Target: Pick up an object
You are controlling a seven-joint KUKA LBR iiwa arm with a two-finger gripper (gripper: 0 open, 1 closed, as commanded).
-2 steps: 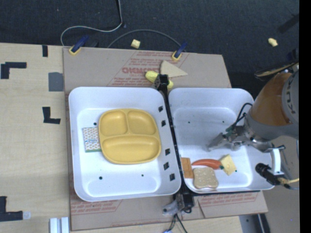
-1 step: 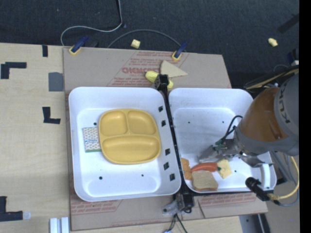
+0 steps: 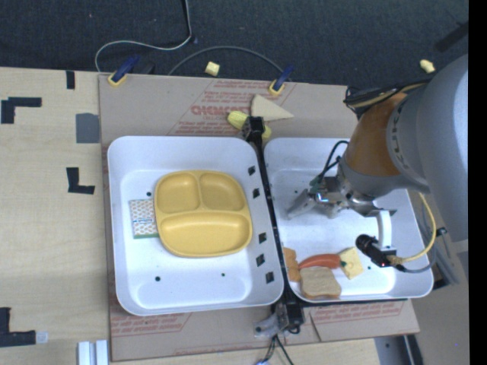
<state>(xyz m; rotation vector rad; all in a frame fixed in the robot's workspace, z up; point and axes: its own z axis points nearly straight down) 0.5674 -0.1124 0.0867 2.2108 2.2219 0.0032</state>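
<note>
My gripper (image 3: 303, 197) hovers low over the middle of the right bin (image 3: 304, 158), pointing left, with its two fingers apart and nothing between them. Along that bin's front edge lie a slice of toast (image 3: 319, 283), a red-orange sausage-shaped piece (image 3: 318, 261), a small yellow cheese wedge (image 3: 351, 262) and an orange piece (image 3: 290, 263) against the left wall. These items sit well in front of the gripper, not touching it. In the left bin (image 3: 129, 280) rest a yellow divided plate (image 3: 203, 212) and a small patterned sponge (image 3: 142, 217) tucked at its left edge.
The grey arm with its orange band (image 3: 373, 139) covers the right bin's right half. A black cable with a plug (image 3: 378, 252) hangs near the cheese. A yellow piece and a tan wedge (image 3: 270, 109) lie behind the bins on the cardboard.
</note>
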